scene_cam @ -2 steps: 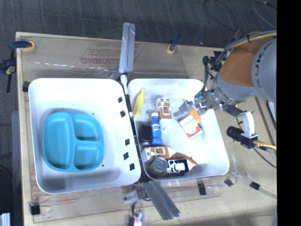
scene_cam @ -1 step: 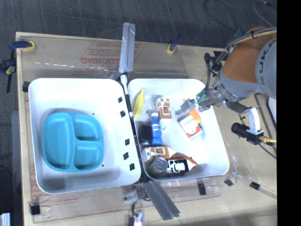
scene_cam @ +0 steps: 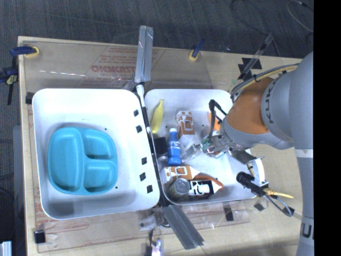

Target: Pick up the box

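the gripper [scene_cam: 209,145] sits low in the right bin [scene_cam: 234,97], roughly at its middle, under the grey and orange wrist that reaches in from the right. whether it is open or closed i cannot tell; the wrist and some shiny clutter hide that end of it, and nothing can be seen held in it.

the box [scene_cam: 185,122], small, orange and white, lies just up and to the left of the gripper, near it but apart from it. its long axis looks to run roughly up and down the view, toward the far wall of the bin, though it is small enough that this is a judgement. with one arm only, the coming move would be a short shift left and toward the far wall, then a descent.

room is tight. a blue bottle [scene_cam: 174,149] lies just below the box, a yellow banana [scene_cam: 157,116] stands to its left against the bin's divider wall, and a crumpled clear wrapper [scene_cam: 193,149] lies between bottle and gripper. lower down, near the front wall, sit an orange packet [scene_cam: 187,173] and a dark tin [scene_cam: 181,186].

the bin floor is smooth white plastic, so the box would likely slide if nudged. the left bin [scene_cam: 80,103] holds a blue divided tray [scene_cam: 82,159], well apart, on the bench [scene_cam: 80,63].
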You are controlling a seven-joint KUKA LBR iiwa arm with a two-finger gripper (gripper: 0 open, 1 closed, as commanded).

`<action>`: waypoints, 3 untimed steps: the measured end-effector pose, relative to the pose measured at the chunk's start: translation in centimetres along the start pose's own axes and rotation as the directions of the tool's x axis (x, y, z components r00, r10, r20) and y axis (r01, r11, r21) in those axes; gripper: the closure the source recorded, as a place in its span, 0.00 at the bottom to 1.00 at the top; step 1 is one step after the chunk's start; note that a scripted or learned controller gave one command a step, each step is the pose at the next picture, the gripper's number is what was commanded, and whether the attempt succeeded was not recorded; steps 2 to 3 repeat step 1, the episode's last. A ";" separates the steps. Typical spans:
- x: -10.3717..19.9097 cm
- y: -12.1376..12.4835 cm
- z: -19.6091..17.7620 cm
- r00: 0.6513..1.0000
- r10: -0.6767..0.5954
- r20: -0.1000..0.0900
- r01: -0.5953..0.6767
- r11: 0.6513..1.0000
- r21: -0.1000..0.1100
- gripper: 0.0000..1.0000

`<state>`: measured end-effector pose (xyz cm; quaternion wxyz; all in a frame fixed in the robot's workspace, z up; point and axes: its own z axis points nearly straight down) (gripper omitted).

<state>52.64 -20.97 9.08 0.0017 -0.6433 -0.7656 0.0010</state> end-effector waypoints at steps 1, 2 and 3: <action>-0.4 2.1 -11.4 0.999 0.046 0.001 -0.046 0.999 -0.003 0.00; -0.4 2.1 -11.4 0.999 0.046 0.001 -0.046 0.999 -0.003 0.00; -0.4 2.1 -11.4 0.999 0.046 0.001 -0.046 0.999 -0.003 0.00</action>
